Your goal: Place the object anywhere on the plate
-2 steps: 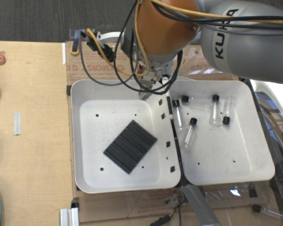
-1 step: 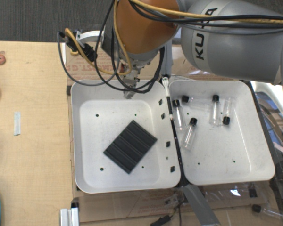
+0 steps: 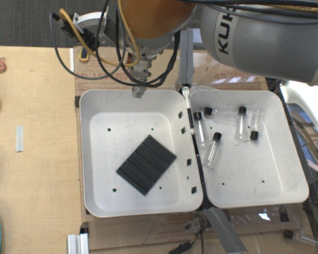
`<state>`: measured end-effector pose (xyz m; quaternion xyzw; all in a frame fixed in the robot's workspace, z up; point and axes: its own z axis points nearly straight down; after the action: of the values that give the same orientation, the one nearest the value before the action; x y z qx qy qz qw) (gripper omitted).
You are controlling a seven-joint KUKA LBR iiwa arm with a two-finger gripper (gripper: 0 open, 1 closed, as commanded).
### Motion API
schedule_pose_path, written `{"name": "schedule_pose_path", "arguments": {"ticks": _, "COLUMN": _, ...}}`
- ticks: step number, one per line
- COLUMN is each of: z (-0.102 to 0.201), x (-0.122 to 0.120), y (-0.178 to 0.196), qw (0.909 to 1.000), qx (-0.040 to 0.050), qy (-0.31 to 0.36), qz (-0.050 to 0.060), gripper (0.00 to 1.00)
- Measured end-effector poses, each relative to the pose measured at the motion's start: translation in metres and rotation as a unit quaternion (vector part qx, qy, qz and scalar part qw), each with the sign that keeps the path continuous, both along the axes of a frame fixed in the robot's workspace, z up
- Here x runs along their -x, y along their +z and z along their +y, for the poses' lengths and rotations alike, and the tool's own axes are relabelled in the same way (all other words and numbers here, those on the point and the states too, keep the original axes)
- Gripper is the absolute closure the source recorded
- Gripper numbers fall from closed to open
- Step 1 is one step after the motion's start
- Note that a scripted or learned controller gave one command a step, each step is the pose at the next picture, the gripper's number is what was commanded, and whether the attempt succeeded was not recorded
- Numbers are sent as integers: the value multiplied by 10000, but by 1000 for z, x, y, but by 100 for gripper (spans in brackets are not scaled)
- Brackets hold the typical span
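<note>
Centrally, black plate [image 3: 146,164], open bin floor [image 3: 122,126] around

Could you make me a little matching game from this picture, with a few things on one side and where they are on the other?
Things:
1. black ribbed plate
2. clear tubes with black caps
3. gripper
4. orange band

Places:
A. lying in the right bin
B. on the arm, at the top of the view
C. lying in the middle of the left bin
D. over the far rim of the left bin

Pairs: 1-C, 2-A, 3-D, 4-B
</note>
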<state>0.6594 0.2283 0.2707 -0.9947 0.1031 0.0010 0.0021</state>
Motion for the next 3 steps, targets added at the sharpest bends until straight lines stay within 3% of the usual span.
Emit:
{"name": "schedule_pose_path", "arguments": {"ticks": 1, "z": 0, "x": 0, "y": 0, "qw": 10000, "qx": 1, "qy": -5, "qz": 3, "gripper": 0}}
{"name": "schedule_pose_path", "arguments": {"ticks": 2, "z": -2, "x": -1, "y": 7, "qw": 10000, "qx": -22, "qy": -45, "qz": 19, "gripper": 100}}
{"name": "schedule_pose_path", "arguments": {"ticks": 3, "z": -11, "x": 0, "y": 48, "qw": 10000, "qx": 1, "qy": -7, "qz": -1, "gripper": 100}}
